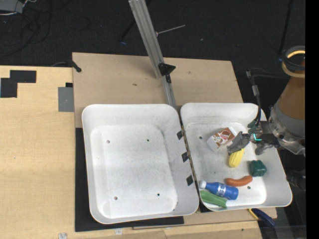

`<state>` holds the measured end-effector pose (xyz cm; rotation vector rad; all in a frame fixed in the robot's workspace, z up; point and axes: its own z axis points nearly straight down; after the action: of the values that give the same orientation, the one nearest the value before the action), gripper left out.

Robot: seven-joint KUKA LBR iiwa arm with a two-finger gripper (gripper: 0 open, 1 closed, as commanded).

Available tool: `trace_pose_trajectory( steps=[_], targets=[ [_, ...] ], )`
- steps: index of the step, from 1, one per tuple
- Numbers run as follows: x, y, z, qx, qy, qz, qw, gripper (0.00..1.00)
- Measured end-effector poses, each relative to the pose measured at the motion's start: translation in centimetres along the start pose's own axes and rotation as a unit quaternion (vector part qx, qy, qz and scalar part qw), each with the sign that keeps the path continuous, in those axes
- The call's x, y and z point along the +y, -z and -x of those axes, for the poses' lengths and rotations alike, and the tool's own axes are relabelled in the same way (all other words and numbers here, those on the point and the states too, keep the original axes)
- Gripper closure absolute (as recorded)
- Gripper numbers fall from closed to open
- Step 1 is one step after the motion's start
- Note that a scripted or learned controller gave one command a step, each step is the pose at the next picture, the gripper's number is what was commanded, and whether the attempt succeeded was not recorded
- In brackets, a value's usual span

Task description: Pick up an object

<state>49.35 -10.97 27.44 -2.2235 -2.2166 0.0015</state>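
so the gripper [242,141] is sitting low in the right bin [219,113], just above the yellow corn [236,157] and right beside the little red-and-white carton [222,138]; honestly can't tell whether the fingers are spread or closed, it's all one dark blob from up here. My worry is that those two things are so near each other the fingers could land on the carton's edge and shove it, or clip the rounded corn and send it rolling off toward the green block [257,168]; the sausage [238,181] and blue bottle [220,189] look far enough away to be safe.
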Motion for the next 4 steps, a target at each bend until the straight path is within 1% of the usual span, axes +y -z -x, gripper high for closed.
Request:
trace_pose_trajectory(
  steps=[1,2,3,4],
  targets=[
    [0.5,-4.5,0.1,0.0,0.001,-0.003,1.0,0.0],
    [0.7,-9.1,0.5,0.001,0.001,-0.003,1.0,0.0],
    [1.2,-15.3,0.3,0.001,0.001,-0.004,1.0,0.0],
    [1.3,-14.0,0.5,0.001,-0.005,-0.002,1.0,1.0]
  ],
)
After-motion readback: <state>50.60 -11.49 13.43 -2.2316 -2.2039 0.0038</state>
